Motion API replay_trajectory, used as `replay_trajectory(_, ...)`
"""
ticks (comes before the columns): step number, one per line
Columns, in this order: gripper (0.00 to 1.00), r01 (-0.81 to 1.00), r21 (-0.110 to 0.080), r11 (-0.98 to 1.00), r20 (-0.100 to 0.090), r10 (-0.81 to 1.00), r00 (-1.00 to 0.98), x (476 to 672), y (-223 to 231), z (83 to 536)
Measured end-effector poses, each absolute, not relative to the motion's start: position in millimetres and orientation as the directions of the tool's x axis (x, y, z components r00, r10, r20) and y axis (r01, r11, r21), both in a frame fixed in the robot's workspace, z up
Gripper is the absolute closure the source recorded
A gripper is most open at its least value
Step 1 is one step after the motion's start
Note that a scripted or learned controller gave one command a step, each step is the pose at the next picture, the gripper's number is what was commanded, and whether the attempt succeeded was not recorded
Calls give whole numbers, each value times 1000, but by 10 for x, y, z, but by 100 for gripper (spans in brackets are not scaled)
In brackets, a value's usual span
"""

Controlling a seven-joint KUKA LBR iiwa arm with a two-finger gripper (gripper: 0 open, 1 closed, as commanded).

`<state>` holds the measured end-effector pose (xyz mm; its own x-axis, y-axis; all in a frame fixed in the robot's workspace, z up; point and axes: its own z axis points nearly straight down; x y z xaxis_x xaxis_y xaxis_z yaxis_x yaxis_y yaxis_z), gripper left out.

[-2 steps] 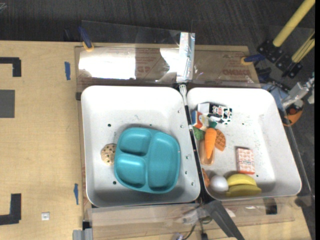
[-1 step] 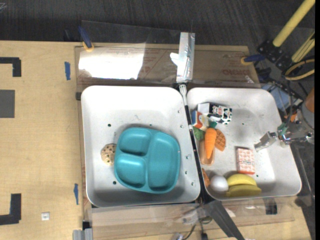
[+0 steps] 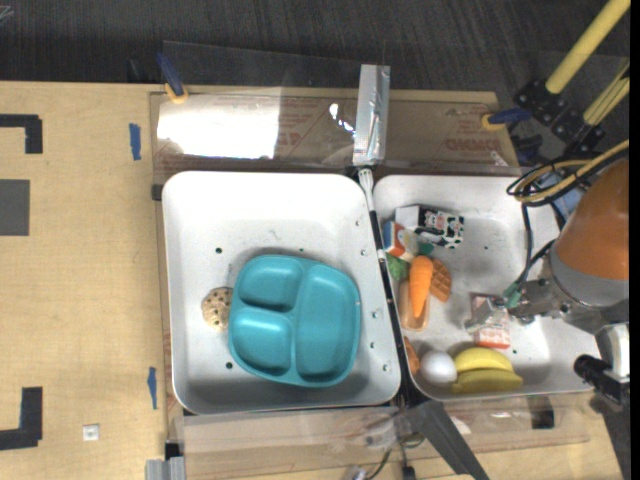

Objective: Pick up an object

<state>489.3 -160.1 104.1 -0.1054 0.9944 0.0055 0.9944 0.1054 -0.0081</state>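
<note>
The right bin (image 3: 470, 193) holds several toy foods. An orange carrot (image 3: 419, 286) lies along its left side, with a green piece (image 3: 399, 265) at its top end. A yellow banana (image 3: 486, 362) and a white ball (image 3: 437, 368) rest by the front wall. At the back lies a black-and-white cow-patterned item (image 3: 438, 224). My gripper (image 3: 488, 310) reaches in from the right and sits low over the bin's middle, just above a small red-and-white item (image 3: 494, 337). Nothing shows as held.
The left bin (image 3: 195, 203) carries a teal divided plate (image 3: 296, 318) with a cookie (image 3: 215, 306) at its left edge. The arm's grey body and orange band (image 3: 603, 236) overhang the right bin's right side. Cables and yellow rods (image 3: 585, 43) stand at the back right.
</note>
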Motion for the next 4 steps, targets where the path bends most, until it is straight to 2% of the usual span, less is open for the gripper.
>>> replay_trajectory(1, 0, 995, -5, 103, 3, 995, -103, 4803, -1822, 1024)
replay_trajectory(2, 0, 914, 5, 405, -5, 914, -405, 5250, -1652, 868)
replay_trajectory(3, 0, 890, 9, 456, -7, 890, -456, 5439, -1508, 2211)
replay_trajectory(4, 0, 880, 4, 475, -4, 880, -475, 4812, -1530, 999)
